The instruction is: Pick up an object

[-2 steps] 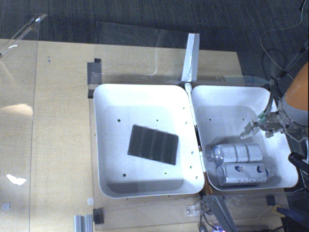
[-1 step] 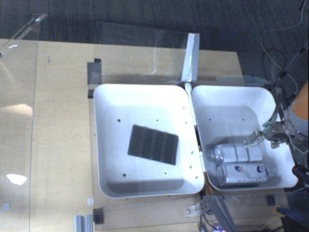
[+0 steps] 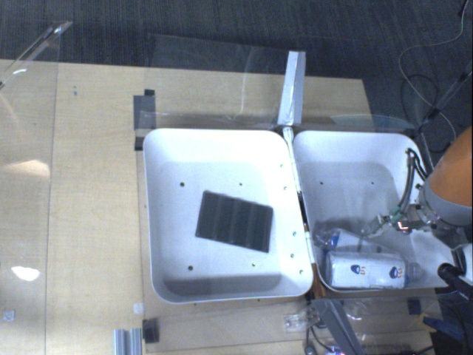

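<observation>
Grey arm's gripper (image 3: 395, 222), grip state impossible to tell, hovers in the right white bin (image 3: 347, 157); it should descend squarely over the near white rectangular box (image 3: 367, 270).

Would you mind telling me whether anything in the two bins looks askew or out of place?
Nothing looks spilled or damaged. The dark ribbed pad in the left bin lies rotated, not square with the walls. In the right bin, a white box lies on its side against the near wall, a clear plastic item beside it.
</observation>
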`<state>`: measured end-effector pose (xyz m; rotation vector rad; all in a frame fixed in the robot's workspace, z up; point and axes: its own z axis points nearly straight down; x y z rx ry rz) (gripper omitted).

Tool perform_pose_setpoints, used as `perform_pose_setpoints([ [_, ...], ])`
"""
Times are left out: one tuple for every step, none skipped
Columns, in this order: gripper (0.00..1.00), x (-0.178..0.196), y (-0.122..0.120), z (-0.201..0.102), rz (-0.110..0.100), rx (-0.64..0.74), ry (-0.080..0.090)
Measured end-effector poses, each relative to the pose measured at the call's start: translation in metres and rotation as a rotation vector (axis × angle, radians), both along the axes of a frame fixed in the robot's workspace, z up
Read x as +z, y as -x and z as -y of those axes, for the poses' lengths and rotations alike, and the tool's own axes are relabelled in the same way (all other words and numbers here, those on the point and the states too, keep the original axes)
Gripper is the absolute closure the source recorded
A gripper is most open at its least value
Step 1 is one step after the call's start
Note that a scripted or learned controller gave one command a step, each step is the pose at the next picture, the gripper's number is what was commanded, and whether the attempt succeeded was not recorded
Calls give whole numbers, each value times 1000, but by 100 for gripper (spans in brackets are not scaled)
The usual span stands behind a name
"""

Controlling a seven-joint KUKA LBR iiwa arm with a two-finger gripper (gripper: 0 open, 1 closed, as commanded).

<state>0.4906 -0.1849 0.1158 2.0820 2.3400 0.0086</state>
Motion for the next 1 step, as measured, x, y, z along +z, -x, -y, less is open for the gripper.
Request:
perform_pose_setpoints([
  [0,-26,-34,-72,4,25,-1],
])
